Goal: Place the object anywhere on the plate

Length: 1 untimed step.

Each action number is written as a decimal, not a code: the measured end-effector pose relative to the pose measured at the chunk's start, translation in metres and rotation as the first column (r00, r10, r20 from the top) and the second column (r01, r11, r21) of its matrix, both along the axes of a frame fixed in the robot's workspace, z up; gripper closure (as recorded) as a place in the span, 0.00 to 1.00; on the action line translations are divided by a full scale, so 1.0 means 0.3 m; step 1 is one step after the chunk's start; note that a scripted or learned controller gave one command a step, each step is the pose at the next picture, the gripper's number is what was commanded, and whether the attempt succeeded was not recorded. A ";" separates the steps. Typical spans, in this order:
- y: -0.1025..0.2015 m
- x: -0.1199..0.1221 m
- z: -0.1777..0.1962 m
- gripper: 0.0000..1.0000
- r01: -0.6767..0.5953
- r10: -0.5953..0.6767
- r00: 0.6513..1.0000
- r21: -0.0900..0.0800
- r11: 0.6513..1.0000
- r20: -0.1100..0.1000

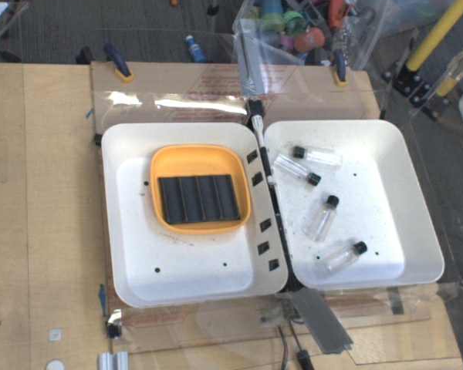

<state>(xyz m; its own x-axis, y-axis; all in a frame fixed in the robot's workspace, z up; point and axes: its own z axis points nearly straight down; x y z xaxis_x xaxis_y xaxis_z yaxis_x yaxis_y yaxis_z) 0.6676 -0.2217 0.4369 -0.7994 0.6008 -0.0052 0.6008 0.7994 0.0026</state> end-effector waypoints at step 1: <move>-0.007 -0.025 0.001 1.00 0.064 -0.064 0.998 0.002 0.998 -0.001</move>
